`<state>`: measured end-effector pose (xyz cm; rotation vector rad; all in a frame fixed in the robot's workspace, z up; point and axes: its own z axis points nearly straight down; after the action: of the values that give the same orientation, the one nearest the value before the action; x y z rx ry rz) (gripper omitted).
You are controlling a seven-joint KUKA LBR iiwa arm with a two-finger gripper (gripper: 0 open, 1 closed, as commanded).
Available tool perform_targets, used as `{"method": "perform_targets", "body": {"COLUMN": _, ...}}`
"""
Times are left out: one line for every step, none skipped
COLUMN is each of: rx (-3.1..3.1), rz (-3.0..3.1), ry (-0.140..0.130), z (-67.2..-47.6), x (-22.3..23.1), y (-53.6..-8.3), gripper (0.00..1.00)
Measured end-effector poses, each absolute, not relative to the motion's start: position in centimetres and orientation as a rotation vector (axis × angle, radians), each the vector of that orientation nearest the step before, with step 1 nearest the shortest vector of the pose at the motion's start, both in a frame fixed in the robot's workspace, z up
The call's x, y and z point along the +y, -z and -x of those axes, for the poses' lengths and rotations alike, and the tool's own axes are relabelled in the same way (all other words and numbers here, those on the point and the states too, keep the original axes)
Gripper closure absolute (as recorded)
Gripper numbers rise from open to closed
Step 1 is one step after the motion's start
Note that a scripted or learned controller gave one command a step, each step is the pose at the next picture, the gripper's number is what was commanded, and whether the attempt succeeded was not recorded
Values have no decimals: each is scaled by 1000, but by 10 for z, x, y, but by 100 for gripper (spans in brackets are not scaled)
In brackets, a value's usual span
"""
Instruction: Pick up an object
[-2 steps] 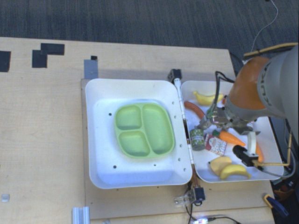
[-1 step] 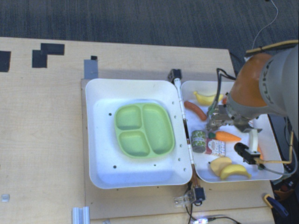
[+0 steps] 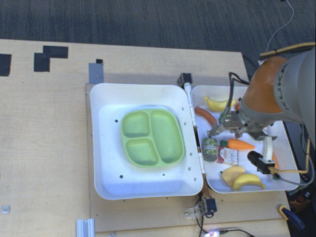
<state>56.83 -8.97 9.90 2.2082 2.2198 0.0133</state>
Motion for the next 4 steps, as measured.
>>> {"method": "perform_targets", "body": {"rx": 2221, "rz": -2204, "ry": -17, "z": -570, "x": -89, "y": -110, "gripper": 100}}
{"method": "perform_targets", "body": {"rx": 2221, "rz": -2204, "ry": -17, "z": -570, "x": -89, "y": -110, "gripper": 0}}
{"method": "perform_targets", "body": {"rx": 2218, "rz": -2213, "ry": -11, "z": -533, "x": -87, "y": -88, "gripper": 0}}
{"method": "perform_targets", "body": {"rx": 2216, "rz": -2207, "ry": -17, "z": -535, "x": -87, "y": -99, "gripper": 100}}
